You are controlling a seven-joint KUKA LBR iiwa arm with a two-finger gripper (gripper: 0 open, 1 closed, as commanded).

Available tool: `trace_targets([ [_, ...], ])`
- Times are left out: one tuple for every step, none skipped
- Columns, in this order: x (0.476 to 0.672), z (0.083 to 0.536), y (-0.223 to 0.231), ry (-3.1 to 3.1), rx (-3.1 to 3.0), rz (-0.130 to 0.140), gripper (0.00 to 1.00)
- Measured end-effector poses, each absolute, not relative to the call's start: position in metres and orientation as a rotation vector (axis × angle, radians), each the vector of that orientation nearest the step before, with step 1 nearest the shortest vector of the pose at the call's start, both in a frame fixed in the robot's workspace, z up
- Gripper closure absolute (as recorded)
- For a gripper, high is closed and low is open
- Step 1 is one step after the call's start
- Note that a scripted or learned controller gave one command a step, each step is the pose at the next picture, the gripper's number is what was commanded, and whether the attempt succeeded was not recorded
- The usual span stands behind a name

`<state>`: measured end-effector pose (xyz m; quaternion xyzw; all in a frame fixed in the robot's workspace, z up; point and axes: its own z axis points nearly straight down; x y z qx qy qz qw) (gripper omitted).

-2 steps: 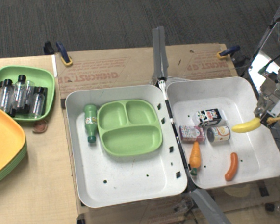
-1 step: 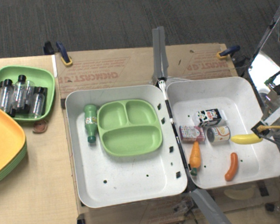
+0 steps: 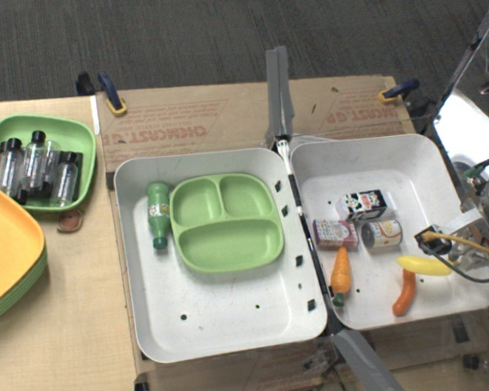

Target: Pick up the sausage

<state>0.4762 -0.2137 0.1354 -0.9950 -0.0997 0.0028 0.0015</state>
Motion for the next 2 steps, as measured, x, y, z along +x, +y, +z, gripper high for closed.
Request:
trace_targets([
  [0.477, 0.145, -0.222, -0.864, -3.017, 0.006, 1.00],
  [0.479, 0.094, -0.220, -0.757, -3.045, -0.004, 1.00],
])
